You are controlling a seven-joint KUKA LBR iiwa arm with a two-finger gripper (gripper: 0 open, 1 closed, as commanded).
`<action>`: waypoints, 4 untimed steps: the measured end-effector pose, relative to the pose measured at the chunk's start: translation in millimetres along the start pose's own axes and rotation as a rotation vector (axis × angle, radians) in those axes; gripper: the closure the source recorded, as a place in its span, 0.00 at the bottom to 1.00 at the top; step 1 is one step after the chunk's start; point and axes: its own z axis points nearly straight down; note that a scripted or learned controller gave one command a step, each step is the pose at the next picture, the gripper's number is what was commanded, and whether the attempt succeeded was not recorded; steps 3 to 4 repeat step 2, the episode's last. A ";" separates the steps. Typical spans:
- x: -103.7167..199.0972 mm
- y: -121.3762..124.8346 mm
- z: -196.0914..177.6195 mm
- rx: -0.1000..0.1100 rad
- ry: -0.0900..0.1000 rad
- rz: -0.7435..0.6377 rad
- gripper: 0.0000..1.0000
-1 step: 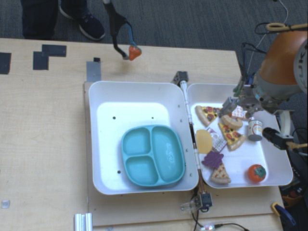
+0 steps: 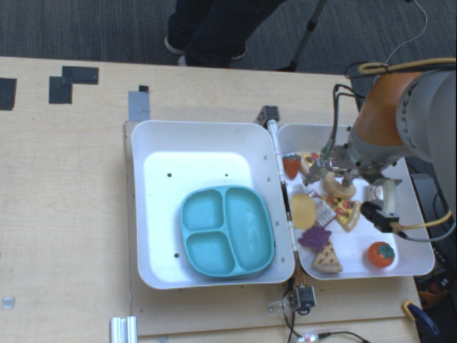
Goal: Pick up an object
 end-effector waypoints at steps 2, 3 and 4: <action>44.3 -89.3 -89.8 0.004 0.003 -0.001 1.00; 44.3 -89.3 -89.8 0.004 0.003 -0.001 1.00; 44.3 -89.3 -89.8 0.004 0.003 -0.001 1.00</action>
